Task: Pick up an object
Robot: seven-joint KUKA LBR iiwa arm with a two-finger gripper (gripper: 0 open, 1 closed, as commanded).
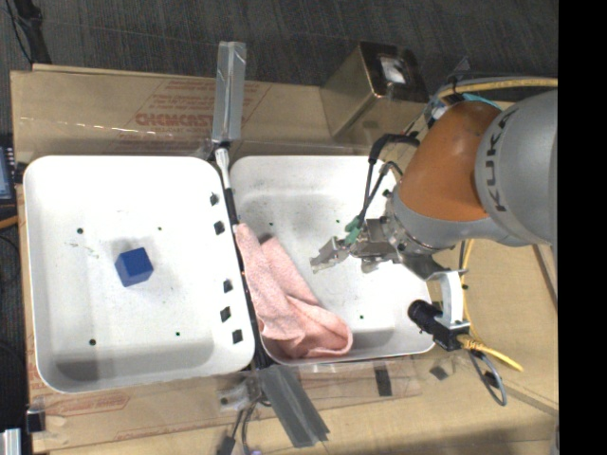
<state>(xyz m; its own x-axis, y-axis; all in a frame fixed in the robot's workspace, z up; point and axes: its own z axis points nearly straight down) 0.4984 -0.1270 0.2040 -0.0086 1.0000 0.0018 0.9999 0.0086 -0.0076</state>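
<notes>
Two shallow white bins, side by side. Left bin (57, 254): one small blue cube (135, 265), resting flat near the middle, with no marked long axis. Right bin (285, 183): one crumpled pink cloth (283, 297) along the left wall, long axis running from upper left to lower right. Two-finger gripper (325, 254) over the right bin, fingers spread, nothing between them, just beside the cloth.
</notes>
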